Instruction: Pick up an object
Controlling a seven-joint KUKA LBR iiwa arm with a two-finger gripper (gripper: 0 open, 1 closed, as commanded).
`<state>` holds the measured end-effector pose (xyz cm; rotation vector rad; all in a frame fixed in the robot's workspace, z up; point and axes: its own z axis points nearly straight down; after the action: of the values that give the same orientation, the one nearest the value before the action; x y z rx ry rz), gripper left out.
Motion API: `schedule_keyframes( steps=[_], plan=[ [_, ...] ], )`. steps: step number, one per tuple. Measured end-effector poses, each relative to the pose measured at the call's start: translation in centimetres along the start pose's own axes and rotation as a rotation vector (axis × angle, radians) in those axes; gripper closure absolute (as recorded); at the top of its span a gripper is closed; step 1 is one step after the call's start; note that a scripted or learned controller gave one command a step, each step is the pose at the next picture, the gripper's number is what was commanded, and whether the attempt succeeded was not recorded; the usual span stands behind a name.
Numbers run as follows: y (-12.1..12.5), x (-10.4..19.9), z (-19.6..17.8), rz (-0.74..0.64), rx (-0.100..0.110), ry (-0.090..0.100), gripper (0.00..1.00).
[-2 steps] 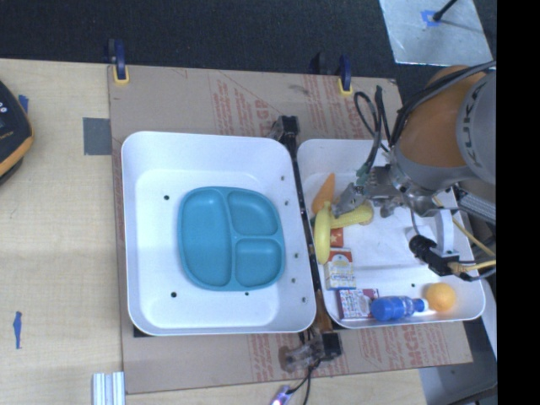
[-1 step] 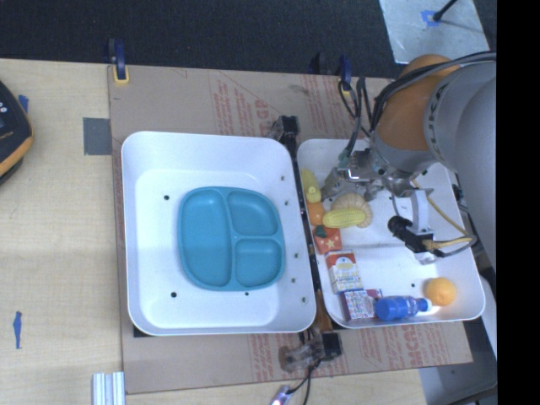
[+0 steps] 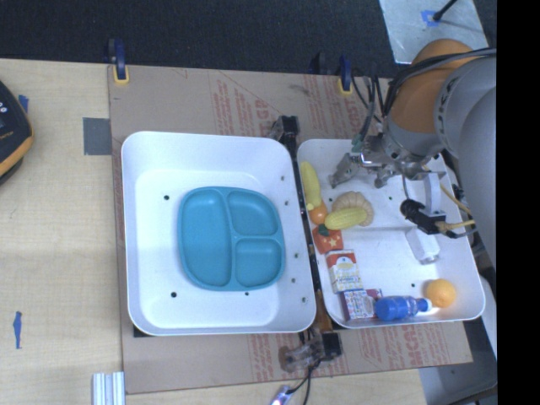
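My gripper (image 3: 363, 172) hangs over the far part of the right bin (image 3: 462, 264), with the fingers spread and nothing between them. Just below it lie a tan croissant (image 3: 353, 200) and a yellow corn cob (image 3: 346, 218). A yellow banana-like piece (image 3: 310, 184) runs along the bin's left wall, with a small orange piece (image 3: 319, 215) below it. Nearer the front are a red carton (image 3: 329, 239), a red-and-white box (image 3: 343, 271), a pink box (image 3: 359, 304), a blue bottle (image 3: 396, 308) and an orange (image 3: 440, 293).
The left bin (image 3: 148, 226) holds a blue divided plate (image 3: 230, 236). A small clear object (image 3: 422, 246) lies at the right bin's right side. The grey arm with its orange band (image 3: 430, 91) comes in from the upper right.
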<state>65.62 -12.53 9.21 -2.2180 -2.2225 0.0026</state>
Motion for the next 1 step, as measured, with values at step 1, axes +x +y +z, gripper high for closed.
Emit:
schedule_keyframes(
  steps=[1],
  plan=[
    [-9.73,1.54,0.09,-0.003,0.002,-0.001,0.0]
  ],
)
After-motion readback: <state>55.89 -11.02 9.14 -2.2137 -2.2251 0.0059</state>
